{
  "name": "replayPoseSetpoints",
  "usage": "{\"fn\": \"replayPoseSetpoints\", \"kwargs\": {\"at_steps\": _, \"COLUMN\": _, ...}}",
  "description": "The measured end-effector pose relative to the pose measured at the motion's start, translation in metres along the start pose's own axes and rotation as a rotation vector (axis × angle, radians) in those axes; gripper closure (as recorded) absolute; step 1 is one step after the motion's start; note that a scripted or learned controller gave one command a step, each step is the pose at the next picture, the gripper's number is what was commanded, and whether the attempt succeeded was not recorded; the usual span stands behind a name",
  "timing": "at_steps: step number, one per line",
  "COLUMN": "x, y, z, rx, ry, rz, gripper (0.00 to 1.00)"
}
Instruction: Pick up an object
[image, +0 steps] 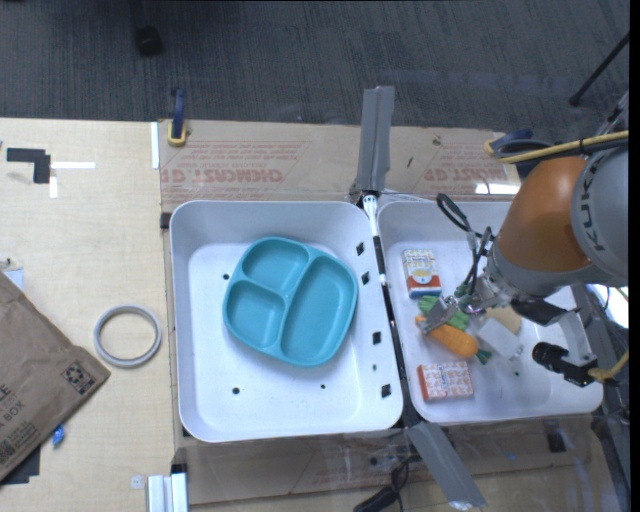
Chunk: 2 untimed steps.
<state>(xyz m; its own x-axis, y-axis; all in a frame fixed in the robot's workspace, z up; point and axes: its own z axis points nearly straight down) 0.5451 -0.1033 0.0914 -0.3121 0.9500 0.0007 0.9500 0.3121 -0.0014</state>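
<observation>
The right bin (520, 400) holds several small items: a white and red carton (421, 271) near the back, an orange carrot-like toy (452, 341) with green parts beside it, and a red patterned box (445, 380) at the front. My gripper (440, 318) reaches down from the right and sits right at the carrot toy and the green pieces. The wrist hides part of the pile. A blue three-part plate (290, 300) lies in the left bin (200, 390).
A roll of tape (127, 334) and a brown cardboard box (30, 390) lie on the bench to the left of the bins. A grey divider post (376, 140) rises between the bins at the back. A black fitting (560, 362) juts from the arm.
</observation>
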Motion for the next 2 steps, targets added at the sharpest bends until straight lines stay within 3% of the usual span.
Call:
{"fn": "replayPoseSetpoints", "kwargs": {"at_steps": 1, "x": -0.001, "y": 0.0, "z": -0.009, "rx": -0.001, "ry": -0.001, "rz": 0.004, "gripper": 1.0}}
{"fn": "replayPoseSetpoints", "kwargs": {"at_steps": 2, "x": -0.023, "y": -0.035, "z": -0.004, "rx": -0.009, "ry": -0.005, "rz": 0.096, "gripper": 1.0}}
